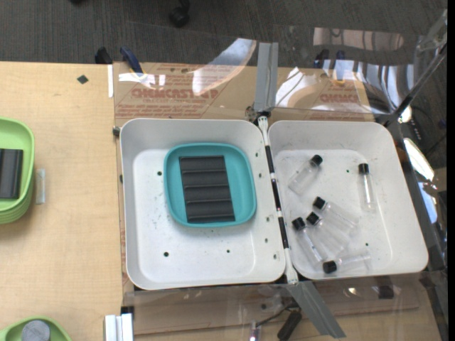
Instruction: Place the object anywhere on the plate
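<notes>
A teal square plate (173,190) lies in the left white bin (146,247), towards its upper middle. A dark ridged block (206,187) covers the plate's centre. The right white bin (402,240) holds several clear vials with black caps. One vial (306,173) lies at the upper left and another (366,185) stands lengthwise at the upper right. A cluster of vials (325,226) lies crossed over one another at the lower middle.
A metal divider (274,190) runs between the two bins. On the wooden bench to the left sits a green tray (21,190) with a dark item in it. Clear plastic sheeting (334,84) rises behind the bins.
</notes>
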{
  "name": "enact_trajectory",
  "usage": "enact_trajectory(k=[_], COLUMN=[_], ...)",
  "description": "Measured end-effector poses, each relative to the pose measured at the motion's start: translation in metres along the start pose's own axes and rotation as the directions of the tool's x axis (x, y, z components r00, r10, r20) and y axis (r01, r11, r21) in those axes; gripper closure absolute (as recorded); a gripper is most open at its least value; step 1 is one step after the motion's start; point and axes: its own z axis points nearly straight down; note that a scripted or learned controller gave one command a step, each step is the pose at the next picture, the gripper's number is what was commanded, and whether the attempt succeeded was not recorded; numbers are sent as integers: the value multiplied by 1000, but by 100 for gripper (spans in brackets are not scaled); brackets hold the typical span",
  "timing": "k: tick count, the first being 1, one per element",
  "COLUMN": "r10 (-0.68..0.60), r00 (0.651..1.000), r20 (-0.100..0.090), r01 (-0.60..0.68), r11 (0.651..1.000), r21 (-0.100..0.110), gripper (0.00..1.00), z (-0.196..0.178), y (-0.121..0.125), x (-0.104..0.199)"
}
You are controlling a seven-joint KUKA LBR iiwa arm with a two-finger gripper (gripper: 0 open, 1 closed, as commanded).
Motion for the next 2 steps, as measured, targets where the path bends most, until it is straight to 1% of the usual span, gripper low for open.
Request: enact_trajectory(k=[1,2], r10=[82,175], r00=[997,985], r20=[0,0], r01=[-82,-175], r11=[997,985], r21=[0,2], gripper=[0,0], z=[0,1], y=[5,-1], x=[-7,-15])
